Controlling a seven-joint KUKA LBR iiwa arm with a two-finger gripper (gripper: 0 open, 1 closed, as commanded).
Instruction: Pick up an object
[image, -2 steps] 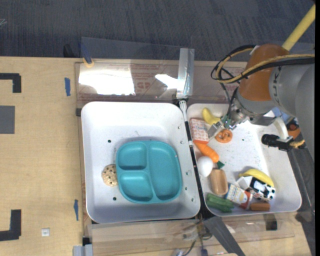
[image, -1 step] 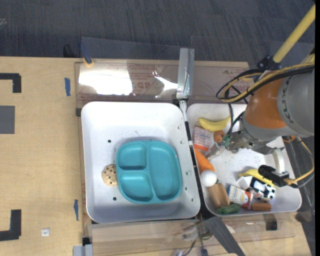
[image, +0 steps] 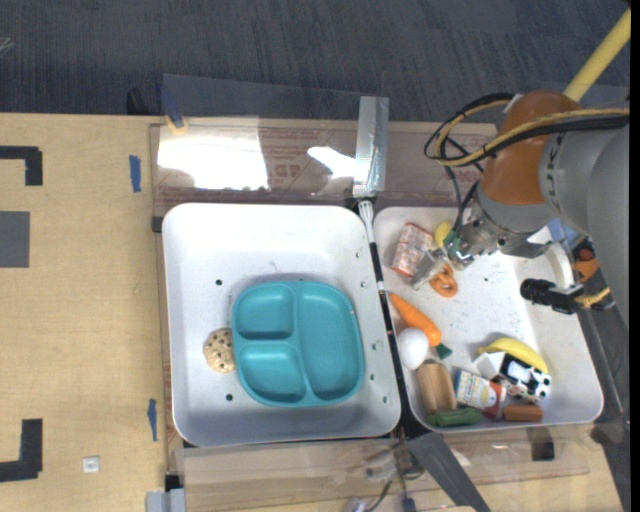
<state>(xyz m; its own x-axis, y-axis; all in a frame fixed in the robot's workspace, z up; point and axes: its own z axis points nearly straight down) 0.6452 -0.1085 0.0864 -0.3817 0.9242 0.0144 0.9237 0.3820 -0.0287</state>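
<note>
Gripper (image: 447, 256) low in right bin; grip state unclear. Small orange ring-shaped toy (image: 445, 286) lies just at its 6 o'clock.

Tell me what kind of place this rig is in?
Probably a lab pick-and-place bench, not a kitchen: two white bins sit on a taped bench, the right holding toy food like a carrot and banana, under the gripper.

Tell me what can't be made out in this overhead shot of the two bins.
- Gripper, camera view: the wrist above covers it, so its state is unclear.
- Packet by the gripper: label too small to read.
- Cookie: partly tucked behind the teal divided tray.
- Pile at the right bin's front edge: items overlap, too small to name.
</note>
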